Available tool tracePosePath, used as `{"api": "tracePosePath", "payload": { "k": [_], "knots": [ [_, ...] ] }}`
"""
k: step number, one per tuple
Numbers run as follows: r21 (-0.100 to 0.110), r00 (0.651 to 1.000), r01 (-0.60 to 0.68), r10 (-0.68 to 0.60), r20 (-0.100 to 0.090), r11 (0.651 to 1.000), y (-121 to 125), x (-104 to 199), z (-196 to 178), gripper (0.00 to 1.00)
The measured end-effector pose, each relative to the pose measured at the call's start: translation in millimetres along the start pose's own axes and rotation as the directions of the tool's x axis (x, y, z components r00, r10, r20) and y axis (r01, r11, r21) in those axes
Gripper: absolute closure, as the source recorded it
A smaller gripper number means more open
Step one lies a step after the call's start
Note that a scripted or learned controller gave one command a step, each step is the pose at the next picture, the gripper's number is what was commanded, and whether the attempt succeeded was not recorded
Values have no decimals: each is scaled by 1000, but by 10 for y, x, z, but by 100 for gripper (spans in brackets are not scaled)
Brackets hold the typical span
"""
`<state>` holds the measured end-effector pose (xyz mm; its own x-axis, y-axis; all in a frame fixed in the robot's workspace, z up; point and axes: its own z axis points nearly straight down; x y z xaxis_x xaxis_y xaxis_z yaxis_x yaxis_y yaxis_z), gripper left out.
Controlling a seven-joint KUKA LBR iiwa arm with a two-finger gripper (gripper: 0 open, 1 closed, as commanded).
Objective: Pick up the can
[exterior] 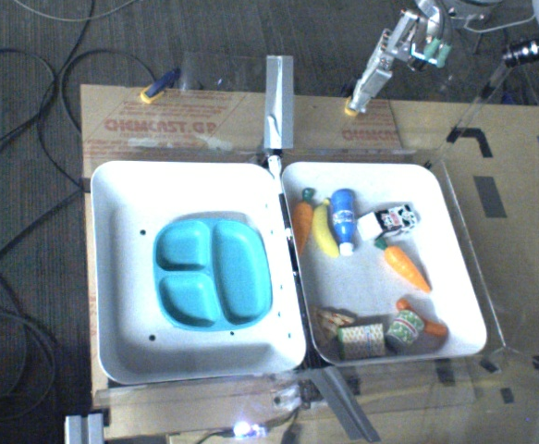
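- Jaws (361, 95) hang above the tabletop's far edge, well outside the right bin (454, 239); I can't tell whether they're apart or together.
- Can (405, 329) lies tilted at that bin's near edge, touching a carrot (423, 323) and just beside a small box (361, 339).
- Risk, I judge: crowding blocks a clean grip; jaws may nudge neighbours or strike the bin wall.

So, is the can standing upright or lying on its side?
Lying on its side: the can rests tipped in the right bin, its round end showing.
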<state>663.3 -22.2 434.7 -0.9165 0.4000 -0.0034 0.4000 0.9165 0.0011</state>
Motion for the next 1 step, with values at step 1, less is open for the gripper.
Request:
{"api": "tracePosePath", "payload": {
  "k": [1],
  "knots": [
    [-2, 954, 299, -299, -1, 954, 1253, 1064, 38, 100]
  ]
}}
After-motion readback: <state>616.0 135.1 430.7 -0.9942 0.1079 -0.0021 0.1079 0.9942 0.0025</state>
